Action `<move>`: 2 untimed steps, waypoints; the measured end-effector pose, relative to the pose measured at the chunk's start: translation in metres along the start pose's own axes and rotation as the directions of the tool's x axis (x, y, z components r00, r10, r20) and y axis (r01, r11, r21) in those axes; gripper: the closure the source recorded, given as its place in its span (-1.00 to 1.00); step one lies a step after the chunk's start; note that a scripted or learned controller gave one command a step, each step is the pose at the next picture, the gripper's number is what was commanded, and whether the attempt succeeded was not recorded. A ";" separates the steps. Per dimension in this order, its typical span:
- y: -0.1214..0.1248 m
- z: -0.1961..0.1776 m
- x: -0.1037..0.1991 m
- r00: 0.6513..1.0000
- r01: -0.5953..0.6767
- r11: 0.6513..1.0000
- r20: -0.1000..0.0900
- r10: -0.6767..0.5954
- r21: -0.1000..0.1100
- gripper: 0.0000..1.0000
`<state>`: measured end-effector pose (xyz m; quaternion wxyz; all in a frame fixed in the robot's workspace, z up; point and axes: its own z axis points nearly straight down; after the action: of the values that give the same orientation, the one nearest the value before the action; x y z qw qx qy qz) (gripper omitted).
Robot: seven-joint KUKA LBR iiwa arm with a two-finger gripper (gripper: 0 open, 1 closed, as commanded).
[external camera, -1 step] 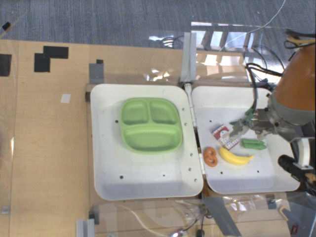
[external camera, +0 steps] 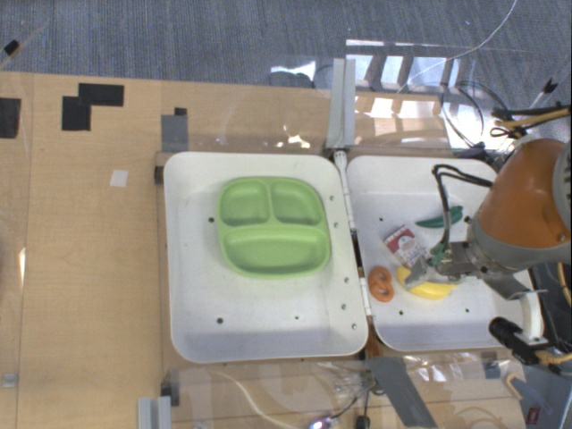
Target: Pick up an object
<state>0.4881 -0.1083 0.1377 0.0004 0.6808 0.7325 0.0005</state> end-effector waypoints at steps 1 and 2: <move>0.002 0.046 -0.011 1.000 -0.009 1.000 0.001 0.009 -0.013 -1.00; 0.006 0.035 -0.009 1.000 -0.008 1.000 -0.003 0.008 -0.020 1.00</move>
<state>0.4945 -0.1166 0.1032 0.0062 0.6836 0.7298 0.0086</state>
